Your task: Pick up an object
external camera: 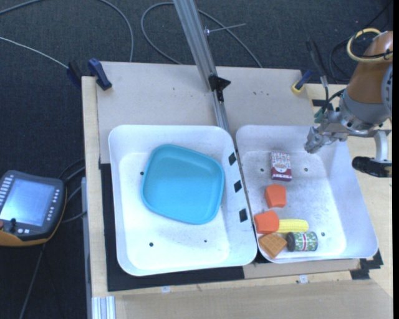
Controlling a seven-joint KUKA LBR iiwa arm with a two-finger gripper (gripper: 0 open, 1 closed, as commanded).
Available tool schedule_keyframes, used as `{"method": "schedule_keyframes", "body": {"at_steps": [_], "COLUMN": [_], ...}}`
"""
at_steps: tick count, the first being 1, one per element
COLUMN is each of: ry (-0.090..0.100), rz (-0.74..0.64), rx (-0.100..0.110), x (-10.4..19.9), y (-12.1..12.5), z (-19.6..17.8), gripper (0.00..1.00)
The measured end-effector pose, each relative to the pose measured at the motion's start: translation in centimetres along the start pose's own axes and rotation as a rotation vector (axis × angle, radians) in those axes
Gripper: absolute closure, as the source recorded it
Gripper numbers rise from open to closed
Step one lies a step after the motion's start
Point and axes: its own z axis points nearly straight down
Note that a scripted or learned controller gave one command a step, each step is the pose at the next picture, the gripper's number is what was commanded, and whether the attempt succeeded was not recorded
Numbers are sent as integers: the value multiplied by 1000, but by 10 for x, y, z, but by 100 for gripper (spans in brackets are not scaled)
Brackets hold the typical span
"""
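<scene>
**Over the right bin's far corner: gripper above the toys**

Over the right bin (349, 187), the gripper (313, 142) hangs above the far rim; jaw state cannot be told. Nearest it lies a red-and-white carton (281, 166). Two orange blocks (275, 195), yellow corn (293, 225), a waffle (272, 244) and a small can (303, 241) lie nearer the front. The left bin (124, 187) holds a blue plate (182, 184)

Floor (37, 124): dark carpet, with thin cables (118, 19) looping across the top.
Bench (162, 93): pale board, its edges worn (a black mat (112, 274) shows under the near side).
Clamps (100, 73): blue, at the back corners.
Rail (199, 50): a metal bar slanting down from the top to mid-bench.
Pendant (28, 205): grey, screen lit, lying on the floor at left.
Light: even, soft shadows.
</scene>
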Motion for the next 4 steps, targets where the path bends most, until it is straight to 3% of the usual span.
{"method": "schedule_keyframes", "body": {"at_steps": [2,4], "ry": [-1,2], "rz": [1,-3], "rx": [-3,2], "x": [-8,95], "y": [7,-4], "z": [-98,-79], "gripper": [100,100]}}
